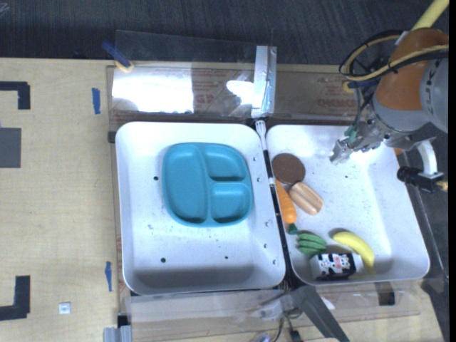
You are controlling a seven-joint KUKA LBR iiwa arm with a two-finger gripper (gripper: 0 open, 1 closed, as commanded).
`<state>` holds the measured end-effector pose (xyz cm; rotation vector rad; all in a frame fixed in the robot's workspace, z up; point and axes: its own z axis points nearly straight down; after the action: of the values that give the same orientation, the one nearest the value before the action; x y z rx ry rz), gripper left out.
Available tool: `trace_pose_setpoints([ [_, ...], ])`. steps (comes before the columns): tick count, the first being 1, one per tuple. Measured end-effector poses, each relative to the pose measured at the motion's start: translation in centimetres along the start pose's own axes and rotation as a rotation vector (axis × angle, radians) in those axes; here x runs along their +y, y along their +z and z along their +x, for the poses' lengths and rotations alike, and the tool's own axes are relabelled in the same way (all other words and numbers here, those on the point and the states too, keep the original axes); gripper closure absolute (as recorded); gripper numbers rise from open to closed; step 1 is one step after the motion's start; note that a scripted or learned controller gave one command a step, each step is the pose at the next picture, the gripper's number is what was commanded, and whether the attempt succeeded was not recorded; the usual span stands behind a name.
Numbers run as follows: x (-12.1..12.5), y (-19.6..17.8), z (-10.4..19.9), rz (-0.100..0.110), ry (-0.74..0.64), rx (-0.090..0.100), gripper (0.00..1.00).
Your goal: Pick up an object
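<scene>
Hovering over the right bin (399, 191), the gripper (343, 148) holds nothing; whether it is apart or together, I cannot tell.

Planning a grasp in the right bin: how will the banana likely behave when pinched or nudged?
The banana looks smooth and curved, so it may pivot or slip in a two-finger pinch. It lies against the black-and-white object, so a nudge would probably shift both.

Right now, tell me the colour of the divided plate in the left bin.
Blue, seen in the camera view: divided plate.
</scene>
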<state>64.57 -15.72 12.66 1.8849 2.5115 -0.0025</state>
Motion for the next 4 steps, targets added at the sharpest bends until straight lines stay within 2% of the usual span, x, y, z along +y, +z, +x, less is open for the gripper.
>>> trace_pose_setpoints([
  [1, 0.1, 0.0, 0.2, 0.000, -0.002, 0.001, 0.00],
  [2, 1.8, 4.1, 1.5, 0.001, -0.231, 0.002, 0.00],
  [3, 2.0, 2.9, 1.4, -0.006, -0.231, -0.002, 1.00],
  [4, 2.0, 3.0, 1.4, -0.005, -0.230, -0.001, 0.00],
])
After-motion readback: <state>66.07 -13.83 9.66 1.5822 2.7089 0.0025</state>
